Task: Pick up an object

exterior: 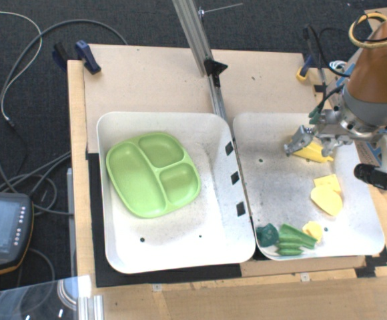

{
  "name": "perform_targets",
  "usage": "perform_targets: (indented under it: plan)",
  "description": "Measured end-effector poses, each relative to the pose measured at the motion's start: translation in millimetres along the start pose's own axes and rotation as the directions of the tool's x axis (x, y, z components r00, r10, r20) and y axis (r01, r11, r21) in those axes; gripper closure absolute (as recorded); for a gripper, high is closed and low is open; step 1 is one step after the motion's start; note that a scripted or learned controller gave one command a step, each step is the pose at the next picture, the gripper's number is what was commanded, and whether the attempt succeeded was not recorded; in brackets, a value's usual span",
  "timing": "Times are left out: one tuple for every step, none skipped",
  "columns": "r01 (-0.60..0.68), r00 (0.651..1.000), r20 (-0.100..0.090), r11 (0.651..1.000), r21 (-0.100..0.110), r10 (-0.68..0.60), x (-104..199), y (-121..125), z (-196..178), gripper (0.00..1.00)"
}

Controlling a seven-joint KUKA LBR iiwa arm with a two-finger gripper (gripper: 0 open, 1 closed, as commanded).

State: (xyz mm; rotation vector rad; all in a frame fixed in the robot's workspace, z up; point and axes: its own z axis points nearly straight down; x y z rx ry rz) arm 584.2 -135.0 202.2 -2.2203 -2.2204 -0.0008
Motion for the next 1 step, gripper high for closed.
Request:
perform_targets:
  plan:
    - [0.000, 1.000, -0.003, 1.000, 0.011, 0.000, 34.6, -47.4, 106.2, 0.00]
